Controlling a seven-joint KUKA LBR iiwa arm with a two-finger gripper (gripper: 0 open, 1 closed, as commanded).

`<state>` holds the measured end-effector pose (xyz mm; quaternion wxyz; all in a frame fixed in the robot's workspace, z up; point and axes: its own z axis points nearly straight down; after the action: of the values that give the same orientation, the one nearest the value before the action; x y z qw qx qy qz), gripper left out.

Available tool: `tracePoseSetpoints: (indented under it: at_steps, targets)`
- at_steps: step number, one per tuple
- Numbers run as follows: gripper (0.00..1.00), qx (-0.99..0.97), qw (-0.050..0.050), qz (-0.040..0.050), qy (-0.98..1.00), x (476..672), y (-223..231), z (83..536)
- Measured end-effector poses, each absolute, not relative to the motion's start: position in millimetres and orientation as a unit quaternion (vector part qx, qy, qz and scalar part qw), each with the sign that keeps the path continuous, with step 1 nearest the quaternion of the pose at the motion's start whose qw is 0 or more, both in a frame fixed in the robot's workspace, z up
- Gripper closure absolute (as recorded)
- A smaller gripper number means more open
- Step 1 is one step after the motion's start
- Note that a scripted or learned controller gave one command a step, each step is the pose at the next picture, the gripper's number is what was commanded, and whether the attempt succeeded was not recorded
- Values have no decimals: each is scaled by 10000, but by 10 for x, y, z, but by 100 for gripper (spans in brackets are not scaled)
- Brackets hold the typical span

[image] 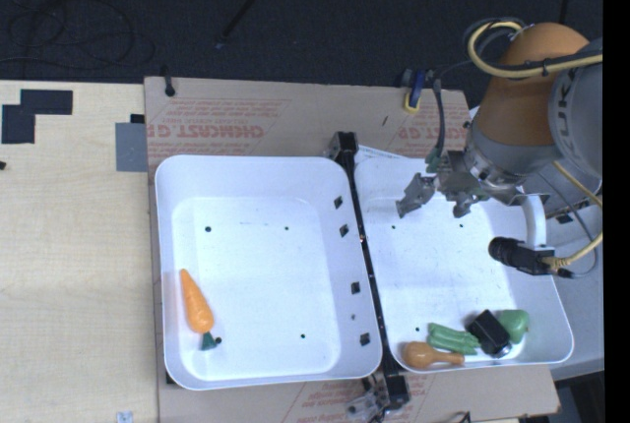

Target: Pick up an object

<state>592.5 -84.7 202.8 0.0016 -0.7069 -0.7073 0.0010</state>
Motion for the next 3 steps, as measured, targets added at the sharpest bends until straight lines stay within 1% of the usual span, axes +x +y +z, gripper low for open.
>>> tracePoseSetpoints:
  at_steps: [1,2,3]
  targets:
    - [0,-7050,4,-5,-7092,6444,-261,1864]
    - [0,-7061,-55,-52,-7080,6447,-152,4451]
    - [100,-7045,8,25,-7097,6442,-142,4435]
